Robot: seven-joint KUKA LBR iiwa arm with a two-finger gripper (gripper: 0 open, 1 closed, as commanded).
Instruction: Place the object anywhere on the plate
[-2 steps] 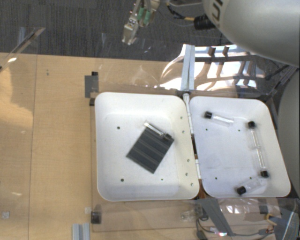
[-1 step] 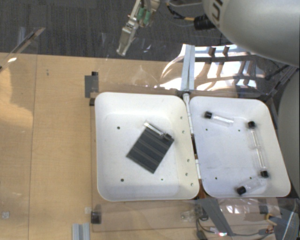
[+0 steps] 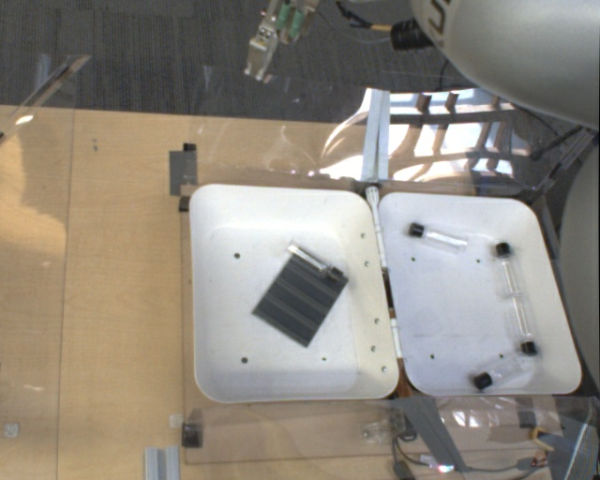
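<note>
Camera view: the gripper [image 3: 270,42], its grasp impossible to judge, hangs high beyond the bins while the dark ribbed object [image 3: 300,298] lies in the left bin [image 3: 216,366], so the pick apparently comes next, requiring a descent.

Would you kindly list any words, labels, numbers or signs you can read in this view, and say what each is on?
Black lettering on the grey arm casing: cut off by the frame edge, unreadable.
Dark ribbed object in the left bin: no readable text.
Clear tubes in the right bin: no readable text.
</note>
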